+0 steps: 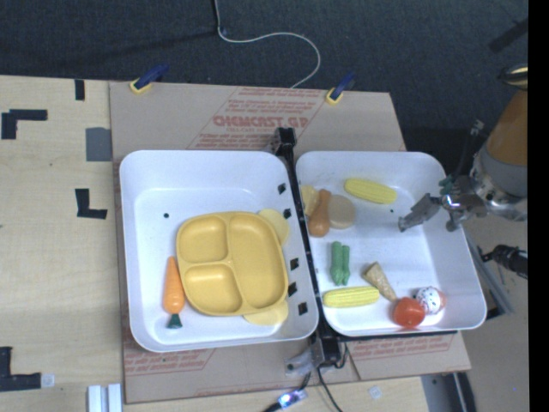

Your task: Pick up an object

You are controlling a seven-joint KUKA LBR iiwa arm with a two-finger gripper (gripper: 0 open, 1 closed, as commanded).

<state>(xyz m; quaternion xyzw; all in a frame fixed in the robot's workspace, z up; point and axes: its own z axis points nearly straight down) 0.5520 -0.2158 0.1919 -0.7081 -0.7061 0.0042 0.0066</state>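
The grey arm with its orange band (517, 127) reaches in from the right, its wrist hanging above the right rim of the right-hand shallow white bin (446, 172), with the two-finger gripper (426, 214) stretched leftward over the bin's upper right part. One dark finger (415, 213) points down and to the left above bare bin floor, and nothing lies between the fingers; whether they stand apart or pressed together is too blurred to tell. The objects to pick lie spread across this bin: a yellow corn cob (370, 190) near the back wall, just left of the gripper; a tan round bun (340, 212) touching an orange-brown sausage-like piece (319, 215) by the left wall; a green pepper-like vegetable (340, 262) in the middle; a second yellow corn cob (350, 297) at the front; a tan cone (378, 280) beside it; and a red tomato (409, 313) touching a white-and-red ball (430, 299) in the front right corner. The left-hand white bin (141, 197) holds a yellow divided plastic plate (232, 261) and an orange toy carrot (173, 288) just left of it.
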